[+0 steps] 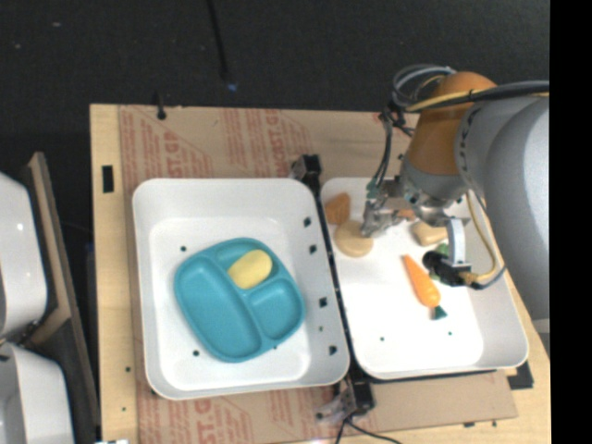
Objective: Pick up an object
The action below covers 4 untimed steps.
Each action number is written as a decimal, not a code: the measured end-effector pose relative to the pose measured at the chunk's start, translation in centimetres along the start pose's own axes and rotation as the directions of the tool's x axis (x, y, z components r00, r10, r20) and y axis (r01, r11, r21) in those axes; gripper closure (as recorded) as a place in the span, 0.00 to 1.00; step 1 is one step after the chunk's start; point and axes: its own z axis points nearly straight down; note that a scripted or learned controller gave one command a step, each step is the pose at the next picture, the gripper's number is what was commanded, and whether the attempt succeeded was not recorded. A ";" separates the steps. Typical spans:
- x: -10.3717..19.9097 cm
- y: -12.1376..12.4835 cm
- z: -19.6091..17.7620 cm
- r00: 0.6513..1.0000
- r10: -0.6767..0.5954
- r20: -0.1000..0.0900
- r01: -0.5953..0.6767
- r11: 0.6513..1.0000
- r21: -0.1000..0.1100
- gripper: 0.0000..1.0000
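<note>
Tan round piece (pixel 352 242) just below claw (pixel 373 222), seemingly touching

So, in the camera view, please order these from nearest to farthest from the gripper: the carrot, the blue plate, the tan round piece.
From the gripper:
1. Tan round piece, directly below it, right bin.
2. Carrot, right bin's middle.
3. Blue plate, left bin.

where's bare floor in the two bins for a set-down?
Right bin: its near half, below the carrot, is bare. Its far end is crowded: tan pieces and the pincer sit there. Left bin: the blue tray with a yellow piece fills the middle, leaving a bare strip along the far wall.
</note>
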 end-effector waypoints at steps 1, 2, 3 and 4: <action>0.0 0.0 0.0 1.000 0.000 0.000 0.000 1.000 0.001 0.00; 1.6 1.7 1.2 1.000 -0.002 -0.001 0.002 1.000 0.004 0.00; 0.1 4.2 1.5 1.000 0.003 0.002 -0.003 1.000 0.022 0.00; 0.1 4.2 1.5 1.000 0.003 0.003 -0.003 1.000 0.022 0.00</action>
